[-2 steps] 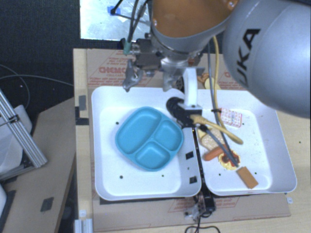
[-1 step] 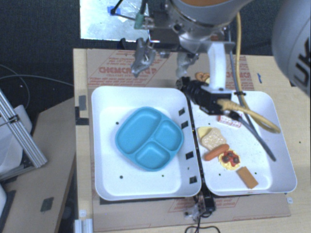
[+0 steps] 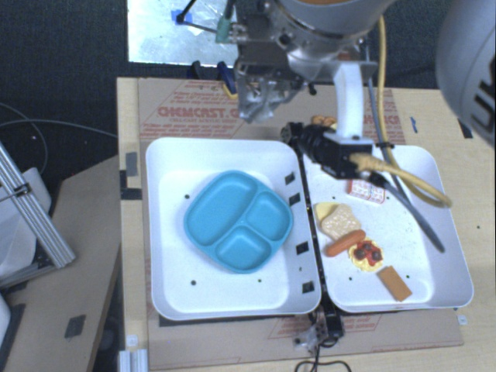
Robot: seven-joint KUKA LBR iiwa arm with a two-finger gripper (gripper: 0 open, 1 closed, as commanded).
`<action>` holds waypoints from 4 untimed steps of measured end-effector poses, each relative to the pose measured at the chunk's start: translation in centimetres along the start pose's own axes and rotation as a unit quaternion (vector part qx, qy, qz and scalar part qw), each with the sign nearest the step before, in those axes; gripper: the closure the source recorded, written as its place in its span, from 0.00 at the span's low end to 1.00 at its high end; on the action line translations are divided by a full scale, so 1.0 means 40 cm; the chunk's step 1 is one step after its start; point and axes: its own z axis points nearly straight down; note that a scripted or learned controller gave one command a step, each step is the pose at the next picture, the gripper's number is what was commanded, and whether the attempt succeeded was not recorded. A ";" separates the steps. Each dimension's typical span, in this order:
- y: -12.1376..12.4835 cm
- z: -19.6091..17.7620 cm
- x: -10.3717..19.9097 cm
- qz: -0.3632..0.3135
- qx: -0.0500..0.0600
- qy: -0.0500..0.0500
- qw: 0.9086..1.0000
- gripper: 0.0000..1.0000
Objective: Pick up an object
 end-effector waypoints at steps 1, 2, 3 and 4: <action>0.001 -0.027 0.000 -0.003 -0.001 0.001 1.000 1.00; 0.263 0.040 -0.123 0.008 0.003 -0.003 1.000 1.00; 0.371 0.169 -0.172 0.007 0.004 -0.003 1.000 1.00; 0.362 0.508 -0.044 0.002 0.009 -0.003 1.000 1.00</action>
